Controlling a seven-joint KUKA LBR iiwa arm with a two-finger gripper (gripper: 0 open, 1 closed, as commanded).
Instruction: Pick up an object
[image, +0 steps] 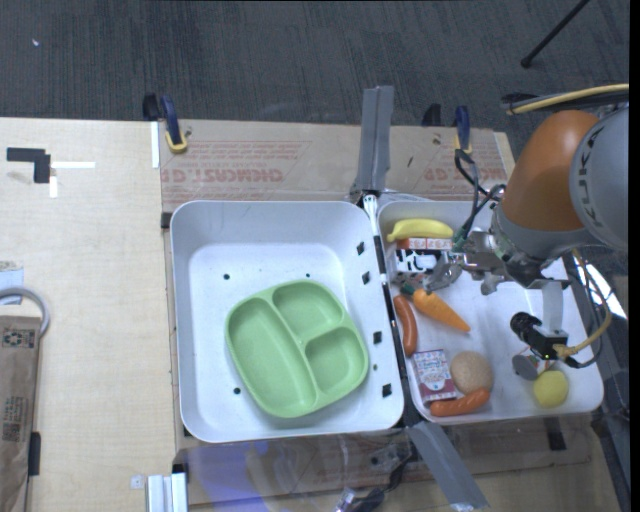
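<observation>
A: Carrot (441, 310) lying center-right in the right bin (580, 395), banana (421, 229) above it.

B: And the gripper (437, 268) sits between them, just above the carrot's top. Can't tell how its grip is set.

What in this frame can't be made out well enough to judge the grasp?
- Gripper: too small and cluttered in the camera view to tell whether it is open or shut.
- Black-and-white item beneath the banana: partly covered by the gripper, unidentifiable.
- Right bin: its far right corner is hidden by the arm.
</observation>
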